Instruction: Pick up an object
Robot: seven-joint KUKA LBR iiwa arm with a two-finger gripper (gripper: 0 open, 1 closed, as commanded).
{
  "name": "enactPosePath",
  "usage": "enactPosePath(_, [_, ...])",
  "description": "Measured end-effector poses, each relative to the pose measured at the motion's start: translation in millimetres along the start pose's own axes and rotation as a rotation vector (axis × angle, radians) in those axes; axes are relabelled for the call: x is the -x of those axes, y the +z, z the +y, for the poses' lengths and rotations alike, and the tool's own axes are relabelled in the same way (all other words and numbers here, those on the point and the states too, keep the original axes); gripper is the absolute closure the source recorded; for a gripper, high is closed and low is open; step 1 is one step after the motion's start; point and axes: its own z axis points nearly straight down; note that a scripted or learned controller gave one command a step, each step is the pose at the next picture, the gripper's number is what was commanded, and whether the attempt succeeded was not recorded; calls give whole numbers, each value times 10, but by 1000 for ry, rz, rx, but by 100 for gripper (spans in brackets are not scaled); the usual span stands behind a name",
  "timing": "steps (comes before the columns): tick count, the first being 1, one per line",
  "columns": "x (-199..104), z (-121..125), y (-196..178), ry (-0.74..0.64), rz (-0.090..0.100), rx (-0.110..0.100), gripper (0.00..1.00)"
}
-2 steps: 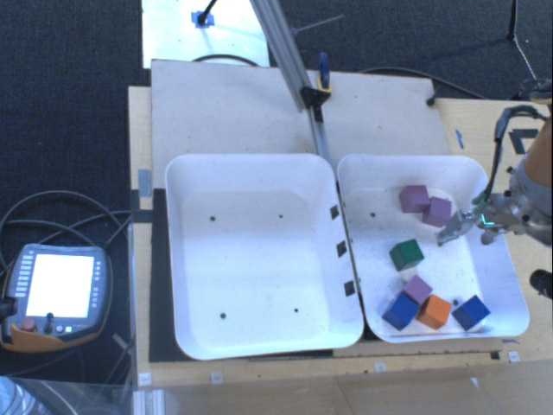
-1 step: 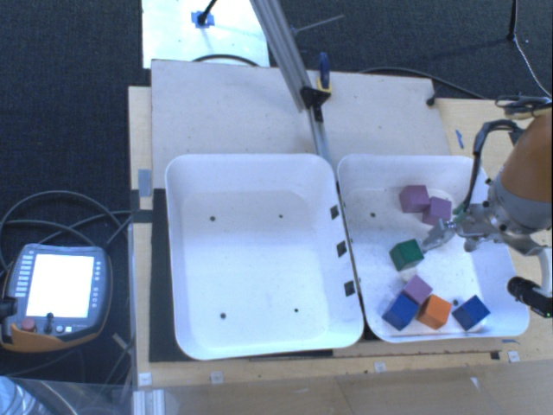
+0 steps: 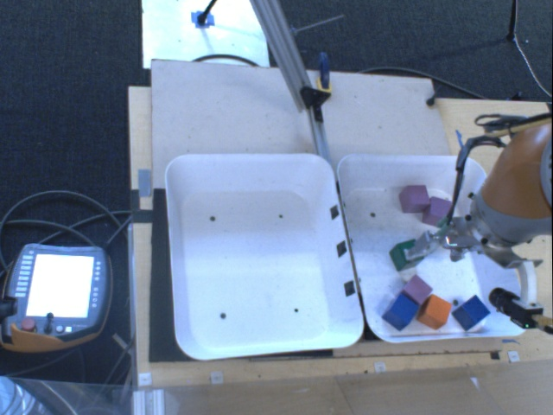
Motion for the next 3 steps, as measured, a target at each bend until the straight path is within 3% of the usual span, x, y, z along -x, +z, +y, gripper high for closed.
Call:
enactPosePath(1, [13, 57, 78, -2, -5, 16, 0])
enactPosePath(2, [3, 66, -9, -4, -3, 18, 100])
enactPosePath(3, [-28, -10, -505, -3, -2, 2, 100])
